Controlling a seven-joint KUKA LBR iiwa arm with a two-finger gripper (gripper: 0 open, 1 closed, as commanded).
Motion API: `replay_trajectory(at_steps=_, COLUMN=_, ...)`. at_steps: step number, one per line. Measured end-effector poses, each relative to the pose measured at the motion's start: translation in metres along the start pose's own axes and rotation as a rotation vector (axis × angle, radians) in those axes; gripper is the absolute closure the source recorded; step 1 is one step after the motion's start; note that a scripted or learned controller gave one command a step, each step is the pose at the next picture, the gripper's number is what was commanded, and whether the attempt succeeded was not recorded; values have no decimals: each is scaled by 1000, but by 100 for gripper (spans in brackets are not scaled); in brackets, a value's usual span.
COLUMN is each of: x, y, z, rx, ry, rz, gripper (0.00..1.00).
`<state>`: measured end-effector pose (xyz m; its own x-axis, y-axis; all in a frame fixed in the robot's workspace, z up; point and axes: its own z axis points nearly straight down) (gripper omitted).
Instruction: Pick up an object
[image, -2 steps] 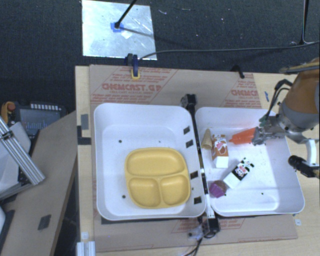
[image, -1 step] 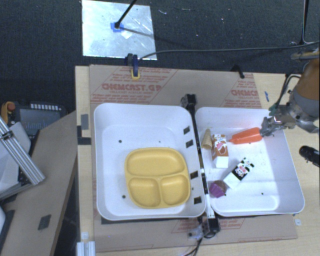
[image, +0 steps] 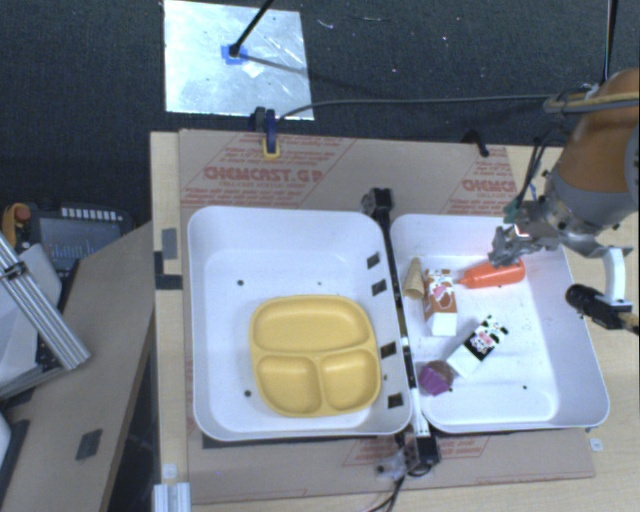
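Task status: pick not yet complete, by my reading. The gripper (image: 512, 246) sits low in the right bin (image: 560, 400), at about 1 o'clock from that bin's centre, directly over the right end of the orange carrot (image: 492, 274). Gripper and carrot appear to touch or nearly touch, but I cannot tell whether the fingers are spread or closed, nor whether the carrot is between them. The carrot looks to rest on the bin floor, so no lift is evident. What is left, as I judge it: confirm closure on the carrot, then raise it clear of the bin.

Carrot orientation: long axis runs roughly 9 o'clock to 3 o'clock, tilted slightly so the right end is a little higher in the view. The narrower tip seems to point toward 9 o'clock, the thicker end toward 3 o'clock under the gripper; blur makes this uncertain.

Other contents of the right bin: a tan cone (image: 412, 279) near the divider, a brown-and-white packet (image: 440, 300) just beside it, a black-and-white block (image: 478, 346) toward 5 o'clock of the carrot, and a purple piece (image: 436, 378) at 7 o'clock.

Left bin (image: 215, 300) holds a yellow divided tray (image: 314, 356).
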<state>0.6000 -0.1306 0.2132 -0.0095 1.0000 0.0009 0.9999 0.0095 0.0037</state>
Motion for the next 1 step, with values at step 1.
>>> replay_trajectory(at_steps=1, x=56, y=2, z=-12, rx=0, ry=1, rz=-1, gripper=100)
